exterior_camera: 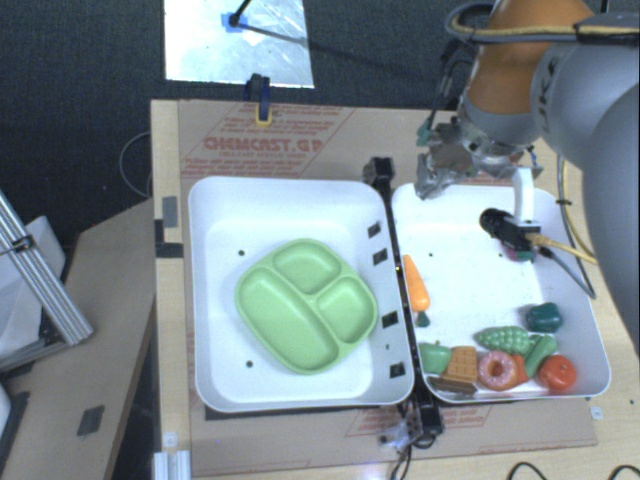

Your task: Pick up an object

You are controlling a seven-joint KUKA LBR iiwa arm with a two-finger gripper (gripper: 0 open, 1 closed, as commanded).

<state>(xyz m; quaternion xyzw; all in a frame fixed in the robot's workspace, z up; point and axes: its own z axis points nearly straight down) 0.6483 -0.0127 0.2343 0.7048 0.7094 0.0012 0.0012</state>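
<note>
Toy heap: the pieces I can pick from sit in the near end of the shallow white right-hand bin (575, 298). I see a pink-iced plastic doughnut (496, 369), a red plastic tomato (558, 372) just right of it, a tan waffle-like block (462, 365) just left of it, and a knobbly green plastic vegetable (505, 339) just behind it.
Dark green piece: a small dark green plastic lump (543, 317) lies behind and right of the doughnut, a little apart from the heap.
Carrot: an orange plastic carrot (415, 284) lies against the bin's left wall, behind and left of the doughnut, well apart from the heap.
Best choice, as I judge it: the carrot, since it has open floor on its right side; the heap is crowded and a close there may catch two things.
Approach: I should come down with my fingers set across the carrot's narrow width and keep off the wall.
Left bin: a pale green divided plastic plate (305, 305) lies far left of the doughnut, in the other white bin (215, 268).
My gripper (437, 181): at the far end of the right bin, well beyond the doughnut, holding nothing I can see; I cannot tell how it is set.
</note>
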